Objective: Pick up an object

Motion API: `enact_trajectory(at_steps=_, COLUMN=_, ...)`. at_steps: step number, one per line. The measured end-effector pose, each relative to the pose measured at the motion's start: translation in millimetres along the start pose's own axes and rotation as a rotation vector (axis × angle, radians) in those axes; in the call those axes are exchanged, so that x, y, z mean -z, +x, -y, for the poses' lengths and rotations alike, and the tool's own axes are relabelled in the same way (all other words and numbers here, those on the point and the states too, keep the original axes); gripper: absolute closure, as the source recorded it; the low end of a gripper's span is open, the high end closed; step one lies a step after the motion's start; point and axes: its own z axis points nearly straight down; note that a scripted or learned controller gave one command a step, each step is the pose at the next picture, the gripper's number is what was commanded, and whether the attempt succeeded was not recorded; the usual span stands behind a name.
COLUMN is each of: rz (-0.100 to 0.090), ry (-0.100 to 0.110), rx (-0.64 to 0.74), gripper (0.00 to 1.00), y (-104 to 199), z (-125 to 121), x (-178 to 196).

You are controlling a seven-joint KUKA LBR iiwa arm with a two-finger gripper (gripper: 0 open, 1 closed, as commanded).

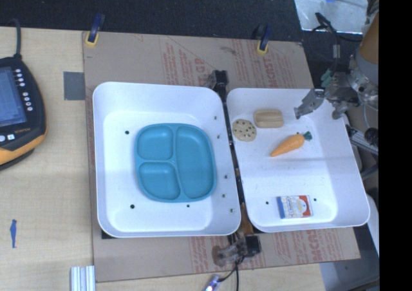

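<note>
In the right bin (341,174) lie a tan bread piece (268,118), a round cookie (244,129), an orange carrot (288,144) and a small red, white and blue packet (294,206). My gripper (322,105) hangs over the bin's far right part, up and to the right of the carrot. Its two fingers (308,105) stand spread apart with nothing between them.
The left bin (109,154) holds a blue divided plate (175,161). A black and orange pendant (16,112) lies on the bench at far left. Blue-and-yellow clamps (94,29) pin the cardboard at the back edge.
</note>
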Motion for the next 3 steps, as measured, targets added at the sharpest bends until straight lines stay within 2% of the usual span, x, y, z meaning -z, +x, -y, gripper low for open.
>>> enact_trajectory(at_steps=1, rz=0.0, ry=0.002, rx=0.001, gripper=0.0, y=29.7, z=-13.9, x=-153.6)
enact_trajectory(at_steps=2, rz=-0.001, ry=-0.001, rx=-0.001, gripper=0.0, y=46.5, z=-61.3, x=-151.8)
enact_trajectory(at_steps=3, rz=0.001, ry=0.001, rx=0.001, gripper=0.0, y=32.4, z=-4.2, x=-152.6)
